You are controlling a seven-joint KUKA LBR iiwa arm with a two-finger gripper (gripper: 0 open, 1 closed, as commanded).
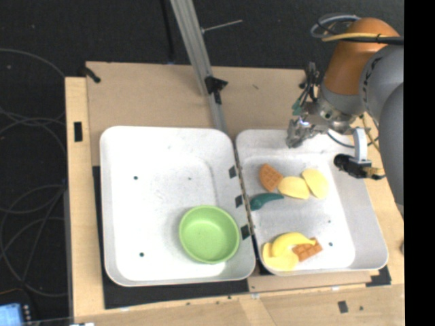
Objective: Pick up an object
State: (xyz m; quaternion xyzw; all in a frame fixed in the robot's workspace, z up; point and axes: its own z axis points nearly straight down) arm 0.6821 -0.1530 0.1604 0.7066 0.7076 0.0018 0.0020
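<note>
Claw (296, 136) hovers at the upper edge of the right bin (340, 246); its state cannot be told. The nearest object, a waffle-like piece (270, 177), lies below and slightly left of it, mid-frame right.

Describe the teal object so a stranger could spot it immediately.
Look in the right-hand white bin, along the edge it shares with the left bin. The teal object lies there, just below the orange waffle-like piece. It is the only dark blue-green, slender thing among yellow and orange pieces.
</note>
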